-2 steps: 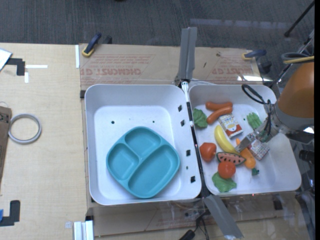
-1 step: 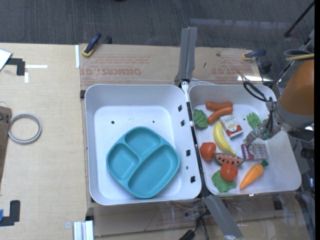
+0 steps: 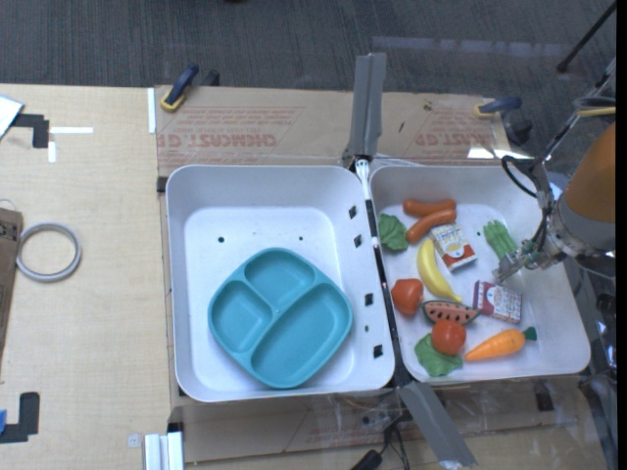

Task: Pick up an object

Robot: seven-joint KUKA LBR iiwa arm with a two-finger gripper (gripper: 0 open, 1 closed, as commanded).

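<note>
Premises present as a robotics lab. Evidence: two white bins point(image 3: 186, 262) set on cardboard sheeting point(image 3: 265, 130) held by blue clamps point(image 3: 180, 86) over a wooden table point(image 3: 78, 341); tape roll point(image 3: 46, 252); grey carpet floor point(image 3: 294, 18); loose black cables point(image 3: 524, 179); plastic toy food point(image 3: 436, 267).

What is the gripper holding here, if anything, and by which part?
Cannot be told. The gripper is low in the right bin, between the green toy and the red carton, too small to judge.
</note>
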